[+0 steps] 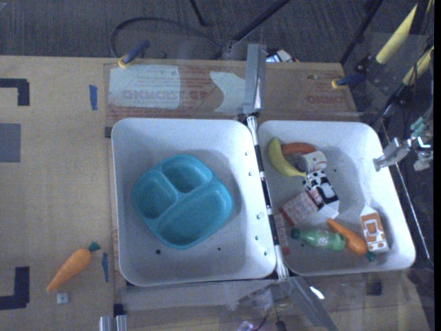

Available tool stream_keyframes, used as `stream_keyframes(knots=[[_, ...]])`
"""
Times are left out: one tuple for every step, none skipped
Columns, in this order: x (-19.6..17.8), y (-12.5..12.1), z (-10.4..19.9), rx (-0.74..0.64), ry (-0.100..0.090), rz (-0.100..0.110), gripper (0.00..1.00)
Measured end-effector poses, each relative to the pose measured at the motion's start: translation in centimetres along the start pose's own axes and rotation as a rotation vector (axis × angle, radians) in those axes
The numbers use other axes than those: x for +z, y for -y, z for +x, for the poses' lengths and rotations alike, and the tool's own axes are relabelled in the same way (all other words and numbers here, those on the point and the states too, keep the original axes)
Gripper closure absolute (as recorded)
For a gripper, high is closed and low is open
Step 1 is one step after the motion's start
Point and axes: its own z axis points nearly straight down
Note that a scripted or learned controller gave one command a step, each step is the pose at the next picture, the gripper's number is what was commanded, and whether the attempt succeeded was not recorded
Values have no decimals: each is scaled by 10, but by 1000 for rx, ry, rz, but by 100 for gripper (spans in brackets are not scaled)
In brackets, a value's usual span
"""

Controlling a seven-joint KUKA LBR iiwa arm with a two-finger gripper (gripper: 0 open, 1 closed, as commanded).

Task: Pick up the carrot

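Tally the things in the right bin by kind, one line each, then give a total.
Banana: 1
Carrot: 1
Green bottle: 1
Cartons: 4, namely the orange-and-white one, the black-and-white one, the red-and-white one and the small white one
Orange-red item behind the banana: 1, kind unclear
Total: 8

At the three o'clock edge we see a little of the robot: a pale grey, angular metal piece of the gripper with a flat, light-catching face, joined to a darker, blurred body with a small teal-tinted spot above it. We cannot make out screws, cables or markings on it.
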Motion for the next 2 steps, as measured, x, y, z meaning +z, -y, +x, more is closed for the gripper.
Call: stream_keyframes(knots=[[131, 35, -7, 153, 2, -21, 0], [165, 49, 16, -124, 1, -3, 0]])
